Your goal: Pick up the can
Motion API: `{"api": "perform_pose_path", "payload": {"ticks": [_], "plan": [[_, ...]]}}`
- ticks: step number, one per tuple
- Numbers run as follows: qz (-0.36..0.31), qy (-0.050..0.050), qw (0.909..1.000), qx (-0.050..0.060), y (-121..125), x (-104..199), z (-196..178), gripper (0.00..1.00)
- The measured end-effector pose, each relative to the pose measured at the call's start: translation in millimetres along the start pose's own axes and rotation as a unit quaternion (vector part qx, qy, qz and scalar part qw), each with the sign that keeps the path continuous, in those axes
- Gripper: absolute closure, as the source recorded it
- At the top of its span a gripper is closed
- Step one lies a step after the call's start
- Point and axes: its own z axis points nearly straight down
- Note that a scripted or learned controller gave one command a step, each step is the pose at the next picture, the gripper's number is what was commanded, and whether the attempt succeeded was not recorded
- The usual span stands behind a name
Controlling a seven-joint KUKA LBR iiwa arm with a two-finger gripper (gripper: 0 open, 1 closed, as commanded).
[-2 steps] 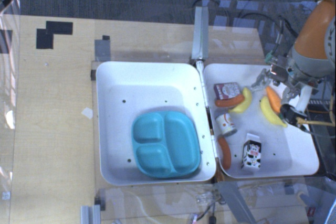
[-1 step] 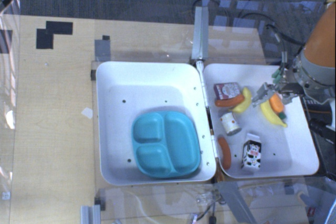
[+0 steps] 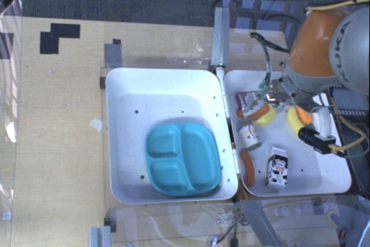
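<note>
- The can (image 3: 249, 136) sits in the right bin (image 3: 324, 185), close to that bin's left wall and about midway between its far and near edges. It looks like a small white cylinder lying tilted, with a dark end facing roughly the bin's far-left corner; its long axis seems to run from far-left to near-right, though it is small and I cannot be sure.
- The arm (image 3: 329, 49) comes in over the right bin's far-right part. The gripper (image 3: 276, 95) hangs over the far part of the bin, above a clutter of a yellow piece (image 3: 263, 117) and a wrapper (image 3: 248, 102).
- Whether the gripper is wide or narrow I cannot tell; nothing is seen held in it.
- The can lies from the gripper toward the bin's near-left, apart from it, with the yellow piece just beyond the can's far side.
- A sausage-like piece (image 3: 247, 168) lies near the can toward the near edge; a milk carton (image 3: 278, 168) stands further right.
- The left bin (image 3: 124, 101) holds a blue tray (image 3: 182, 159).
- My judgement: the move needs a shift toward the left wall and a descent, closing across the can's short width.
</note>
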Motion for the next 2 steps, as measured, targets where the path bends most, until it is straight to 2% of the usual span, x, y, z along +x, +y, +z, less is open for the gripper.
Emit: {"api": "perform_pose_path", "payload": {"ticks": [1, 2], "plan": [[-0.028, -0.002, 0.9996, -0.005, -70, -36, 95, 0.0], [-0.029, -0.002, 0.9995, -0.009, -67, -35, 83, 1.0]]}}
